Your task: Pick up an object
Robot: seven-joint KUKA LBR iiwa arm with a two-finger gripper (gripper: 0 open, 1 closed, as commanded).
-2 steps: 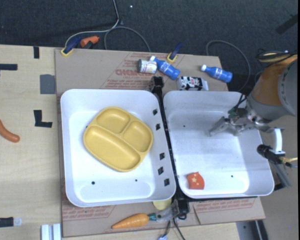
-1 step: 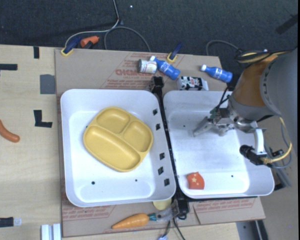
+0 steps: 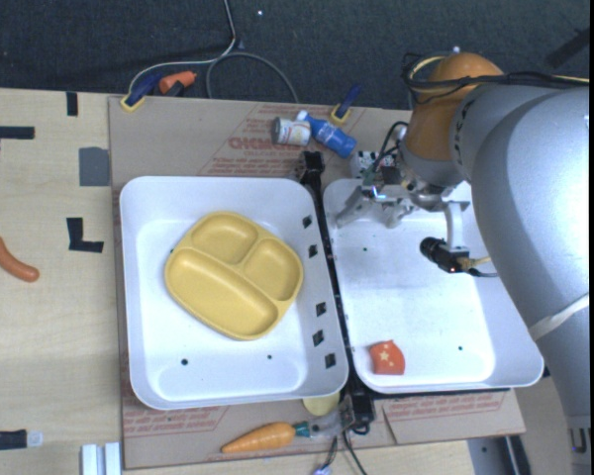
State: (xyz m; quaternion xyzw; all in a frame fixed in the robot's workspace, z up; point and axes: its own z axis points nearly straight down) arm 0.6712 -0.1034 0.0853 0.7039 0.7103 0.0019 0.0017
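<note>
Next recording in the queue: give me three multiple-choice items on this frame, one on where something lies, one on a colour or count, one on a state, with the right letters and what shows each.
1. Where does the divided plate lie?
A. In the left bin
B. In the right bin
C. On the cardboard beyond the bins

2. What colour is that plate?
A. Blue
B. Yellow
C. Black

3. How does the small red object stand with respect to the gripper?
A. Lifted above the bin
B. Lying on the bin floor, apart from the gripper
C. Resting on the plate

Key:
1 A, since the plate sits on the left bin's floor.
2 B, since its whole surface is yellow.
3 B, since the red object lies by the right bin's near rim while the gripper is at that bin's far end.
</note>
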